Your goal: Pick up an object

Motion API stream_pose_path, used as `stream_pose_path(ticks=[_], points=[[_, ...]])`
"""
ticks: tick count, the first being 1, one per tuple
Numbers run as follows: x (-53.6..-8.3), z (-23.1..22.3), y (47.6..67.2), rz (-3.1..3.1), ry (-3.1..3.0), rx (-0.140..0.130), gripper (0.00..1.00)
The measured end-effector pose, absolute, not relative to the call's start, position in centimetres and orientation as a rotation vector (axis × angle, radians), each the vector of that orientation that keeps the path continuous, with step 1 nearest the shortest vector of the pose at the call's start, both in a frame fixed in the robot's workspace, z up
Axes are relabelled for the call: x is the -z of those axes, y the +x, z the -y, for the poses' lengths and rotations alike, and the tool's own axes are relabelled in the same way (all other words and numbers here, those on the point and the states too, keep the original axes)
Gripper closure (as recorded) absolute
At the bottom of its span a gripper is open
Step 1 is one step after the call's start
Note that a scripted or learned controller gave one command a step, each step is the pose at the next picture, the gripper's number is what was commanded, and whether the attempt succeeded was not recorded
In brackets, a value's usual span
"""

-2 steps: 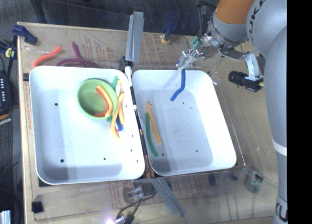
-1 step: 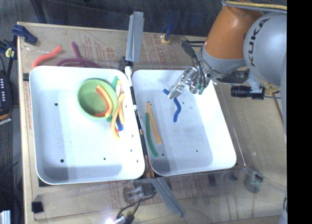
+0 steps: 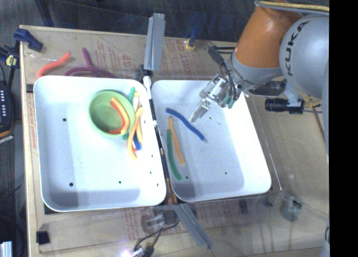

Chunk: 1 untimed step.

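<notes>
claw first: hangs in the upper middle of the right bin, slanted down and leftward from the grey and orange arm at upper right; fingertips drawn close together, nothing visible between them, so clenched on nothing as far as can be judged. then left to right across the frame. at far upper left, off the bins on the bare bench, an orange strip and a purple loop, out of play and likely spilled or left aside. inside the left bin, toward its upper right, a green bowl tipped slightly with a bundle of coloured strips draped over its rim and trailing down, orange, yellow, green and a bit of blue tangled together; awkward to pick singly because of the overlap. across the divider, in the left half of the right bin, a green strip lying lengthwise near the wall, an orange strip beside it just to its right and roughly parallel, and a blue strip running diagonally from upper left to lower right, its upper part just below and left of the claw tip. probably the nearest candidate: blue strip, lying flat and apart from the others at its lower end, hence reachable with a short descent. flatness a risk, thin against the bin floor, easy for fingers to slide over. nothing lifted yet.
</notes>
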State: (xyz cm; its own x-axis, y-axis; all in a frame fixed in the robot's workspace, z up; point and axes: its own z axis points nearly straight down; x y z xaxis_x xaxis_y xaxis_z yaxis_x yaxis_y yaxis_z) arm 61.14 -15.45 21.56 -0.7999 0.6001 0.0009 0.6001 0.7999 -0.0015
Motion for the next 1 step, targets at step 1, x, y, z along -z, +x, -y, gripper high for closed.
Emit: stream_pose_path(ticks=[1], points=[[-9.97,12.79,61.67,2.926,-1.144,0.000,0.00]])
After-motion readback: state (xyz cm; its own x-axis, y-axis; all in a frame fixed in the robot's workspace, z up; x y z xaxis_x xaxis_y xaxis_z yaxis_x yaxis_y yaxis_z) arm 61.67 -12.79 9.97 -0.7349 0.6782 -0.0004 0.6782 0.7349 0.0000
